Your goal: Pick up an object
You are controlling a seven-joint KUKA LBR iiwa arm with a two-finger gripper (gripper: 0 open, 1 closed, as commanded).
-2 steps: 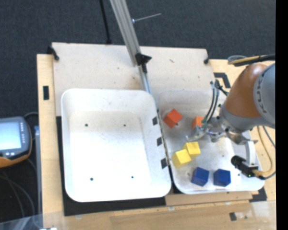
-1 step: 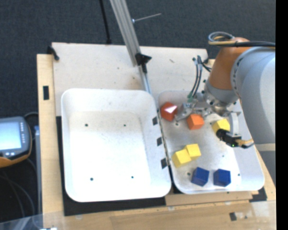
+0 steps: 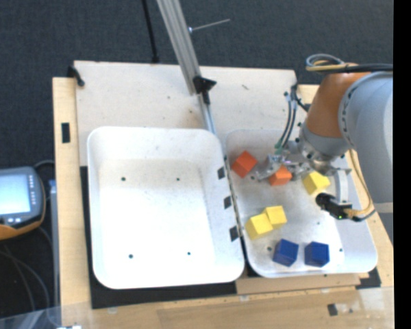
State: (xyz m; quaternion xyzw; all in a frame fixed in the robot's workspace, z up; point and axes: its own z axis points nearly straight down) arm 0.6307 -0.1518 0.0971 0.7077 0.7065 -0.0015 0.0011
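smooth white plastic bins (image 3: 157, 139), pale wooden bench (image 3: 123, 88), ribbed metal pole (image 3: 178, 33)

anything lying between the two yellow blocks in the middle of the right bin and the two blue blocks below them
Nothing: in the camera view, only bare white floor of the right bin separates the yellow blocks from the blue blocks.

Markings: none legible.
You will find no readable text, label, brand or number on any item here.

Pale wooden bench (image 3: 137, 94) bearing two white bins (image 3: 157, 204) (image 3: 353, 249) side by side.
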